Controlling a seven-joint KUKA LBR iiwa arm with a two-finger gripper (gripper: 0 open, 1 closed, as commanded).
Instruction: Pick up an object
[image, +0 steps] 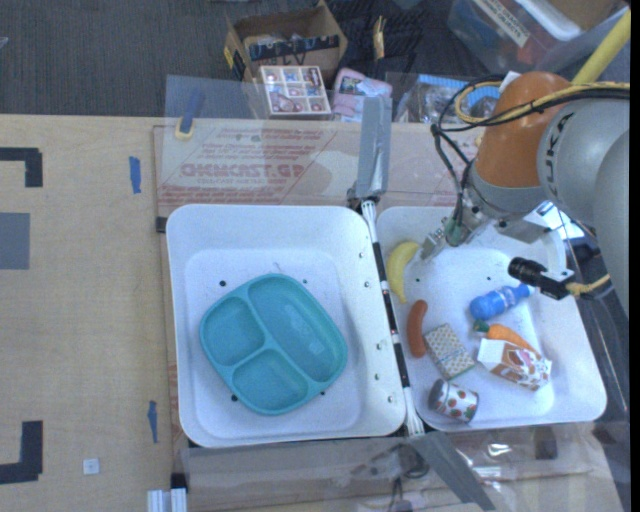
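My gripper hangs low over the back left corner of the right bin, just right of a yellow banana that lies against the bin's left wall. Nothing shows in its grip. In the same bin lie a red sausage, a checkered block, a blue bottle, an orange carrot, a white carton and a spotted cup.
A teal divided plate lies in the left bin. The grey arm with its orange band crosses the back right of the right bin. Boxes and clutter sit beyond the bench's far edge.
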